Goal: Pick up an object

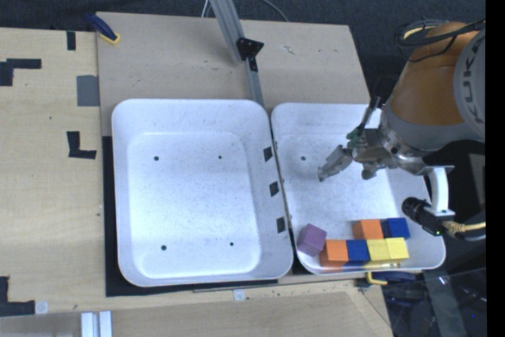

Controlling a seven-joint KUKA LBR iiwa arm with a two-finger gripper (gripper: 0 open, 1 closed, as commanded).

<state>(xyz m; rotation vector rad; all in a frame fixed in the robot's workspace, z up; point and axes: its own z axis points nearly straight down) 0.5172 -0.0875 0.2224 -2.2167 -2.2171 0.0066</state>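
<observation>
Several small blocks lie along the near edge of the right bin point(316, 122): a purple block point(312, 238), an orange block point(337, 250), a blue block point(357, 250), yellow blocks point(387, 249), and behind them another orange block point(368, 230) and blue block point(395, 228). My gripper point(348, 170) hangs over the middle of the right bin, well behind the blocks. Its fingers are spread, one finger point(329, 168) pointing down-left, with nothing between them.
The left bin point(126, 138) stands beside the right one, with a raised divider point(272, 170) between them. A grey metal pole point(225, 0) slants down to the bins' far edge. The arm's orange band point(430, 87) overhangs the right bin's right side.
</observation>
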